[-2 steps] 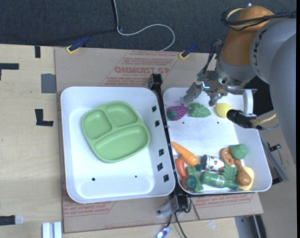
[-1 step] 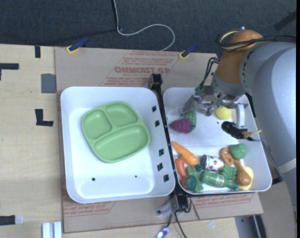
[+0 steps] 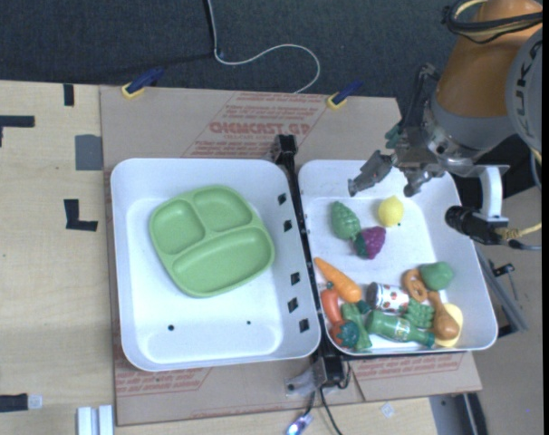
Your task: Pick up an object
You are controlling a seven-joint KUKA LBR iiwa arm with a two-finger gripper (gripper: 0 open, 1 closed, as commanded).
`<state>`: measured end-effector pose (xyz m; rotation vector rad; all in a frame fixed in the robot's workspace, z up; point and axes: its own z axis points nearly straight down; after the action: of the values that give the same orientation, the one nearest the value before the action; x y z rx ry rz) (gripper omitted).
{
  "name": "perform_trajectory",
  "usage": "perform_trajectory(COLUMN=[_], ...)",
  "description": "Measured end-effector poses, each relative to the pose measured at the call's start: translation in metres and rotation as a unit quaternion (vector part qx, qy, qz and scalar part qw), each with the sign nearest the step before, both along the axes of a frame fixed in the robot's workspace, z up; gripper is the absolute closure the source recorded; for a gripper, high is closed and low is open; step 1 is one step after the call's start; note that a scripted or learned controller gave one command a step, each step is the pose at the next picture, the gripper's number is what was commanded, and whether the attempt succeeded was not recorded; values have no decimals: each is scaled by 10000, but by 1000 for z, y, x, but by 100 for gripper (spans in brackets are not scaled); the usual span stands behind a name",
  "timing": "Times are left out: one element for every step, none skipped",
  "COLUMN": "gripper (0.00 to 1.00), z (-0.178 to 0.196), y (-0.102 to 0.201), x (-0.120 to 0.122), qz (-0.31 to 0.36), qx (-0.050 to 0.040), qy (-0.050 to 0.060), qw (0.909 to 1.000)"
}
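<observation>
One lemon [image 3: 391, 211] just below open tool [image 3: 390, 179]

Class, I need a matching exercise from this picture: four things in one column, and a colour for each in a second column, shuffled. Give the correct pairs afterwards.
Things:
1. divided plate in the left bin
2. lemon
3. bunch of grapes
4. carrot

Colours:
A. purple
B. orange
C. light green
D. yellow

Pairs: 1-C, 2-D, 3-A, 4-B
</observation>
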<state>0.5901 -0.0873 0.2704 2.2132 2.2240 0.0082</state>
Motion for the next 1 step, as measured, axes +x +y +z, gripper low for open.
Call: perform_trajectory(gripper=[0], z=[-92], y=[15], x=[-15], qz=[-17], qx=[2], qy=[85], qw=[10000])
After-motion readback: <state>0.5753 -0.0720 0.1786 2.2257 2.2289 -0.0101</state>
